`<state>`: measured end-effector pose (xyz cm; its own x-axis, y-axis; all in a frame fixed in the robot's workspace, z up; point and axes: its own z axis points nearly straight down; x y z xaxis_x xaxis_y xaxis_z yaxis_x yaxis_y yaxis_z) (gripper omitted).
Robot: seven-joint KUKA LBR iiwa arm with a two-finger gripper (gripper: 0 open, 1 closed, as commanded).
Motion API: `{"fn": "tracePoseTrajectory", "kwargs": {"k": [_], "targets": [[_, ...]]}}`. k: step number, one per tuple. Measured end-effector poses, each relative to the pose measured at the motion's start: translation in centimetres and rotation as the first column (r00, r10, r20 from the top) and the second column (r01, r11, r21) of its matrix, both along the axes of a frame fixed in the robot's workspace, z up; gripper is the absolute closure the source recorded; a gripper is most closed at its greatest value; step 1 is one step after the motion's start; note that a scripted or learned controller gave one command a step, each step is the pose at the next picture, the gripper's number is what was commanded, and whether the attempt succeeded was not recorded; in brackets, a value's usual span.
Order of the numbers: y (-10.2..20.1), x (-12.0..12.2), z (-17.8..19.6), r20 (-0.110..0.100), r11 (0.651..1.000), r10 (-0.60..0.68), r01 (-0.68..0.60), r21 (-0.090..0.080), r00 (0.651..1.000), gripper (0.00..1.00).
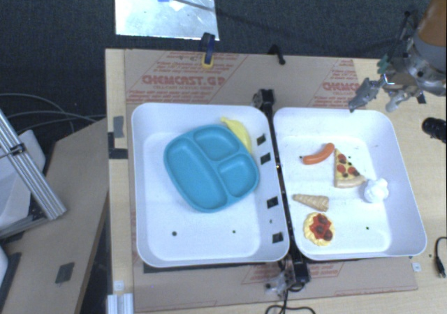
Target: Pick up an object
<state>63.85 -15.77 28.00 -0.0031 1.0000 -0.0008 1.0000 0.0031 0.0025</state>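
The two-finger metal hand (pixel 377 93) of the grey arm hangs over the desk just beyond the far right corner of the right shallow white bin (pixel 401 187); its two fingers stand spread apart with nothing between them, so the hand is open. Above the wrist the arm's orange band (pixel 427 23) meets the picture's right edge.

Right bin, from far wall to near wall: a curved orange-red toy sausage (pixel 318 154) lies near the middle of the floor; just beside it toward the right wall lies a wedge-shaped toy pizza slice with red dots (pixel 346 169); a small lumpy white object (pixel 375 190) lies close to the pizza slice, nearer the right wall. A tan toy cone (pixel 311 201) lies toward the left wall, and a round yellow toy tart with red topping (pixel 319 228) lies near the near wall. All five lie apart from the hand.

Left shallow white bin (pixel 150 236): a blue plastic tray with three compartments (pixel 210 167) lies tilted across the middle; a yellow toy banana (pixel 239 132) shows at its far right edge, partly hidden by the tray.

Both bins stand side by side on a brown cardboard-covered desk (pixel 181 75) with red lettering.
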Motion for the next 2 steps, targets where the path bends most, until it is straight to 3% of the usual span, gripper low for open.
{"fn": "tracePoseTrajectory", "kwargs": {"k": [1,2], "targets": [[2.1,3.2,-4.2,0.000,1.000,0.004,-0.004,0.000,1.000,0.00],[3.0,2.8,-14.8,-0.009,1.000,0.003,-0.003,0.003,1.000,0.00]]}}
